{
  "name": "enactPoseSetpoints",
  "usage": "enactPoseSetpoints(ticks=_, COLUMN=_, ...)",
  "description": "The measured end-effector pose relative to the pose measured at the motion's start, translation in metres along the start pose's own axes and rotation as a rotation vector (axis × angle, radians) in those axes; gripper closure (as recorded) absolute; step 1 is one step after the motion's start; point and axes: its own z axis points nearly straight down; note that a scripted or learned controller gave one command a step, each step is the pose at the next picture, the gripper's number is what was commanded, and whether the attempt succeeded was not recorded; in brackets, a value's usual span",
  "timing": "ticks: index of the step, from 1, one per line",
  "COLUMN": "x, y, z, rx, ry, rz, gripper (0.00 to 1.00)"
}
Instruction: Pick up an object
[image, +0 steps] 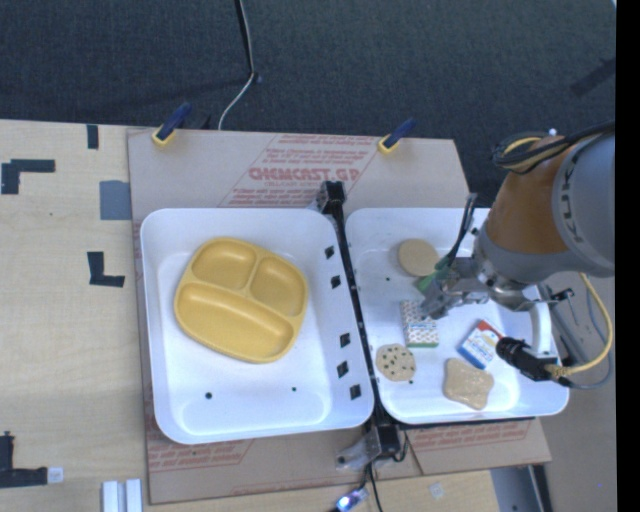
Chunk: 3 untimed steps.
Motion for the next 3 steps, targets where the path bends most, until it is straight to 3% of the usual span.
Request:
enactPoseSetpoints(ticks=2, x=0.002, y=0.008, z=-0.093, rx=-0.011, ry=-0.003, rz=0.001, gripper=1.0)
enactPoseSetpoints(ticks=3, x=0.056, y=0.001, z=-0.077, rx=-0.004, ry=-0.001, rz=-0.002, gripper=1.0)
